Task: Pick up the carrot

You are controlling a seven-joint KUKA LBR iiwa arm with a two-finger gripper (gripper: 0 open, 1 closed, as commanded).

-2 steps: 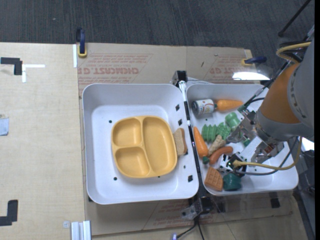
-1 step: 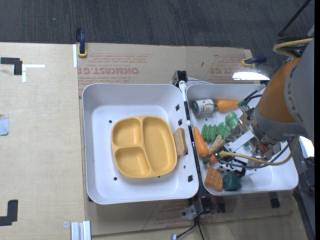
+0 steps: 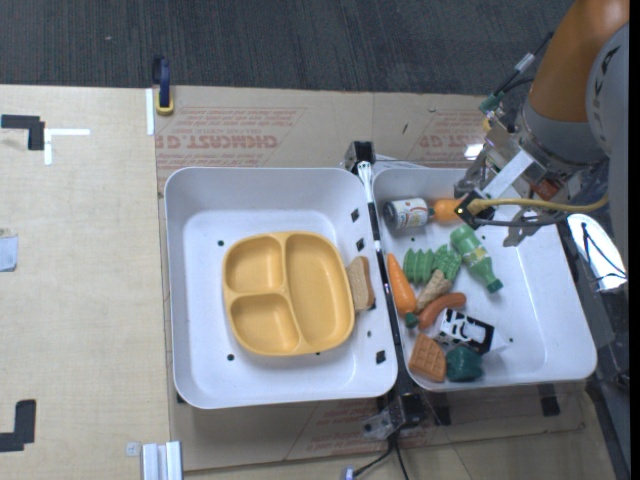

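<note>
Beside the carrot (image 3: 400, 284), green toys (image 3: 430, 264), sausage (image 3: 441, 310).

A robotics lab: 2 white bins (image 3: 190, 268) on a cardboard-covered bench (image 3: 80, 298), toy food (image 3: 440, 298).

dark carpet floor (image 3: 300, 18) beyond a cardboard-covered bench (image 3: 80, 268).

Orange carrot (image 3: 401, 286) lying flat, tilted, right bin's left edge, probably untouched.
</note>
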